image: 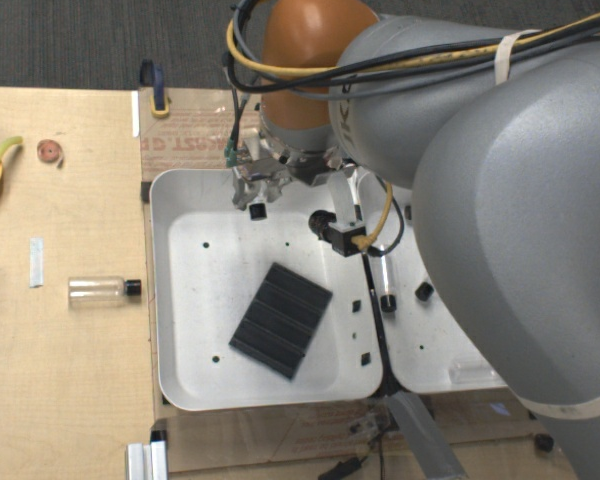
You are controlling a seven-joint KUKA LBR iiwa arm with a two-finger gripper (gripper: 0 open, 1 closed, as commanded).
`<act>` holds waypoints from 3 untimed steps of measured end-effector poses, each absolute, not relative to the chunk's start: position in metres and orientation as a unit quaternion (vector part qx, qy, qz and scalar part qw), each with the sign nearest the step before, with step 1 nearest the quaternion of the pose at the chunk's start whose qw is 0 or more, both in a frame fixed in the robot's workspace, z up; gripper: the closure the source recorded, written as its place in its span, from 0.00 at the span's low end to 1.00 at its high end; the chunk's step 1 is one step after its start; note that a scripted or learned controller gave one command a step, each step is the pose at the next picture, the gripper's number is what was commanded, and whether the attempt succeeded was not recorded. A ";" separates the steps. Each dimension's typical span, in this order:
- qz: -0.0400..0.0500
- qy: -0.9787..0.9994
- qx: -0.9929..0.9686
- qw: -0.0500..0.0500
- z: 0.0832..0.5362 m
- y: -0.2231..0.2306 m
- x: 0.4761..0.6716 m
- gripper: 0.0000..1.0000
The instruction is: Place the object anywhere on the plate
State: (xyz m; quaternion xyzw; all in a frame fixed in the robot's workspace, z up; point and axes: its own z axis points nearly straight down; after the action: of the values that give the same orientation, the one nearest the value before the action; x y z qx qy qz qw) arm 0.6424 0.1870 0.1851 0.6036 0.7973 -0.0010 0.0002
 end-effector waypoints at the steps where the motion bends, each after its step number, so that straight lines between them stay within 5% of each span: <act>1: -0.001 0.797 0.604 0.000 0.185 0.187 0.642 0.00; 2: -0.001 0.832 0.555 0.001 0.221 0.101 0.655 0.00; 3: -0.001 0.854 0.520 0.000 0.191 0.023 0.659 0.00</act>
State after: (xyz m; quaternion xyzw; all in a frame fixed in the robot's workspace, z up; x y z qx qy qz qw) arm 0.6589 0.0229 0.1909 0.5197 0.8543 -0.0010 0.0001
